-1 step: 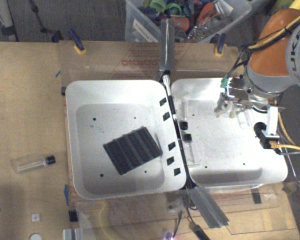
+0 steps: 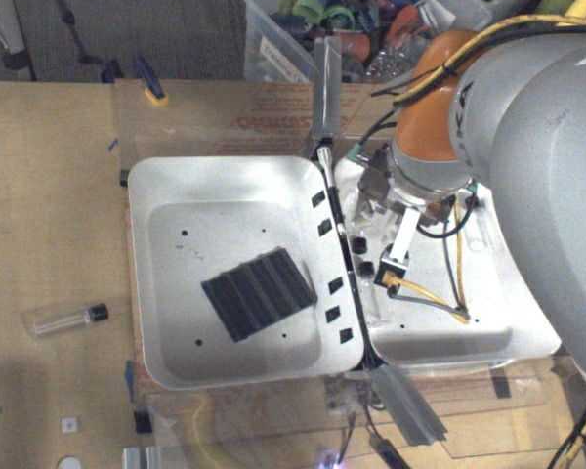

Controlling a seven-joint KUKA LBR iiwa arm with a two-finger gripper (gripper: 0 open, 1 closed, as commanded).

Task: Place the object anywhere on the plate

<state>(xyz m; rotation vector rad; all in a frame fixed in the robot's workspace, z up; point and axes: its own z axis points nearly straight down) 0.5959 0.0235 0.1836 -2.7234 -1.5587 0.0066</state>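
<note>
Dark ribbed object (image 2: 259,292), long axis lower-left to upper-right

One fixed camera looks down at a slant on the bench (image 2: 49,213), taking in both white bins (image 2: 156,189) from fairly near.

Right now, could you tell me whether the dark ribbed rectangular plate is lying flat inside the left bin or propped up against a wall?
Flat. The dark ribbed rectangular plate lies on the floor of the left white bin, turned at an angle, apart from every wall.
</note>
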